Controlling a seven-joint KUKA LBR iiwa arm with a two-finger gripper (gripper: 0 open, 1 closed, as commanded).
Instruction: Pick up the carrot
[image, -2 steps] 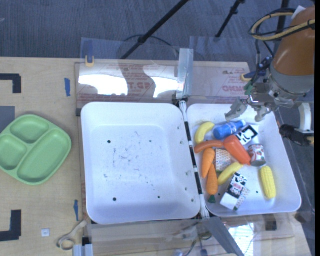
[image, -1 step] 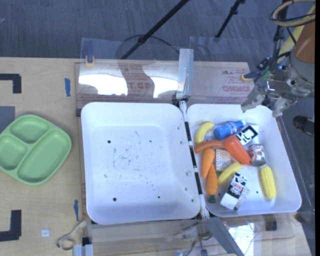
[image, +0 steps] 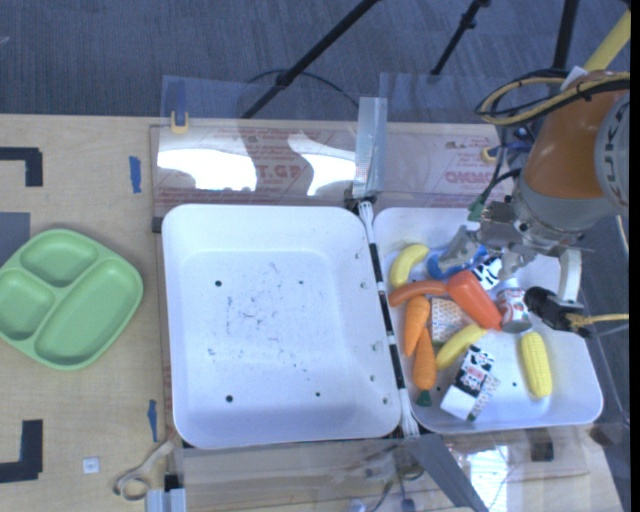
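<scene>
The arm reaches in from the upper right of the frame and hangs over the top of the right bin, probably staged above the clutter before a descent. The gripper sits near the pile, with a blue piece and a black-and-white patterned item beside it; whether it is apart or together I cannot tell. The carrot lies at the bin's left side, lower centre-right of the frame, pointing downward and touching neighbouring toys. Around it are a banana, an orange pepper-like piece, corn and a patterned carton. The left bin is white, and a green divided plate rests at the far left.
</scene>
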